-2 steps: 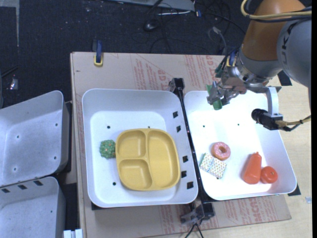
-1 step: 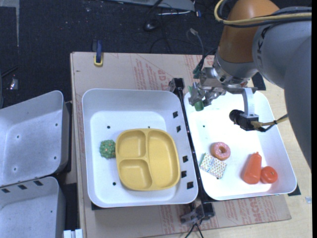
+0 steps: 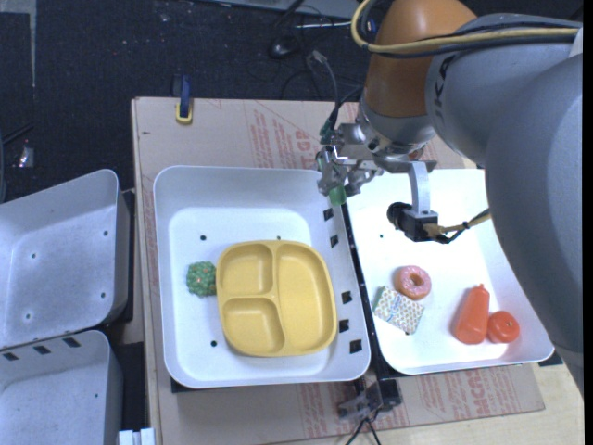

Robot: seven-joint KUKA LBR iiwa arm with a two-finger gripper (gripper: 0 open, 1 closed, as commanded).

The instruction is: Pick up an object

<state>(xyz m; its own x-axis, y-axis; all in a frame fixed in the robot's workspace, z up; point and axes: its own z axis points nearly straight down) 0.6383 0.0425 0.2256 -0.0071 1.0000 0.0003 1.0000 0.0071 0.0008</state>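
Donut [image 3: 412,283] in rt bin, gripper [image 3: 336,182] apart.

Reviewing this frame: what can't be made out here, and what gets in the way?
- Pincer, camera view: its tips blur together over the wall between the bins; open or shut is unclear.
- Right bin: the arm covers its right and far parts.
- Patterned packet: print too small to read; the pink donut overlaps its far edge.
- Red bottle and round red piece: touching or apart, unclear.

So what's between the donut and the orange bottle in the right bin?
Nothing. In the camera view the stretch of white bin floor between the donut and the bottle is bare.
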